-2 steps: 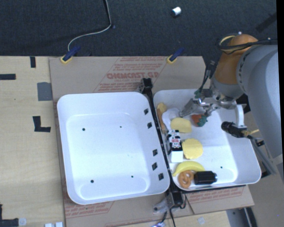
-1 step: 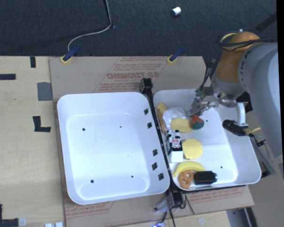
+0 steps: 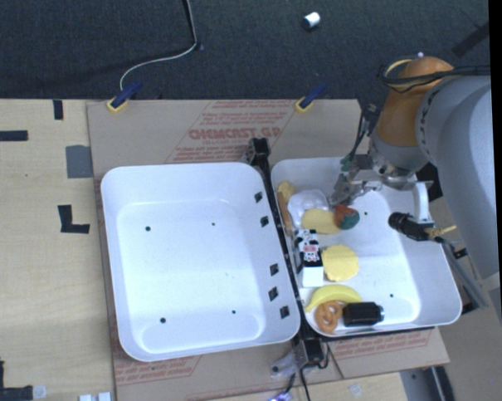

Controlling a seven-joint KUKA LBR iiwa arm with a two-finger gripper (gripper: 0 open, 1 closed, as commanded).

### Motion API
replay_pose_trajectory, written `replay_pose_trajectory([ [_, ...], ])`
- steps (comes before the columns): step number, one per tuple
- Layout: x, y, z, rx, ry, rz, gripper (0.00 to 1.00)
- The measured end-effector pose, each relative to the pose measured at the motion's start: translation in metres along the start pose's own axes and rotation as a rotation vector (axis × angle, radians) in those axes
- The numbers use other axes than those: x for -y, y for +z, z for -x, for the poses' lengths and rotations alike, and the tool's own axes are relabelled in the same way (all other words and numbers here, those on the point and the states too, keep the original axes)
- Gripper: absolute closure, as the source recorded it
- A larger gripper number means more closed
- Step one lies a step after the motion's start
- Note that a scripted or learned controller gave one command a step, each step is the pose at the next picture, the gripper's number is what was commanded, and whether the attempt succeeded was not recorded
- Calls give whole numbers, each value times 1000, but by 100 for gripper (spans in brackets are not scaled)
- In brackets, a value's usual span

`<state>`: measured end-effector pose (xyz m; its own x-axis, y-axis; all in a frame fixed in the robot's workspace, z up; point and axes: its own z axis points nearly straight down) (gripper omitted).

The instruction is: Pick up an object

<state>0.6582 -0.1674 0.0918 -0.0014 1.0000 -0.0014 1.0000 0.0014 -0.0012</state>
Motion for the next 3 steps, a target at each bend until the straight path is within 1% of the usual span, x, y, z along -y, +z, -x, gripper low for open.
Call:
replay_pose_trajectory([
  [1,0,8,-25,0,-1,0,100],
  [2,-13,-217,-83,0,-6,20,100],
  [3,-8,-341,-170,-4,-11,18,100],
])
